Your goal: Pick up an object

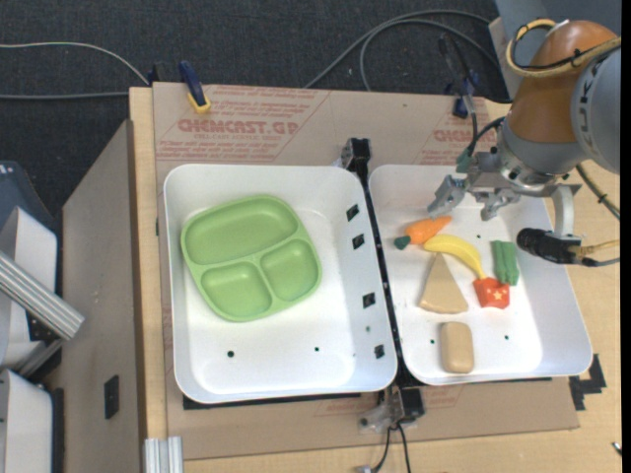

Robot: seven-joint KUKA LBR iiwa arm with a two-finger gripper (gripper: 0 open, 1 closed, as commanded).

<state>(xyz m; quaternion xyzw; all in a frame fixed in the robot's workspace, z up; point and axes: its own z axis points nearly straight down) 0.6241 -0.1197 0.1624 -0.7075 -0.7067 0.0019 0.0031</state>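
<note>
Green sectioned plate (pixel 251 256) in the left bin (pixel 187 363). In the right bin (pixel 552 353), near its middle: carrot (pixel 427 231), banana (pixel 455 251), cheese wedge (pixel 443 289), bread roll (pixel 455 347), red pepper (pixel 492 293), green piece (pixel 506 261). Gripper (pixel 471 193) near the far edge, just above the carrot, fingers spread, holding nothing. Approach step, by the look; next, lowering onto the carrot and closing.

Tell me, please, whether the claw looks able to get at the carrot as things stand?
Probably yes: the claw hangs just above the carrot, with nothing lying over it, though the banana sits close beside.
</note>
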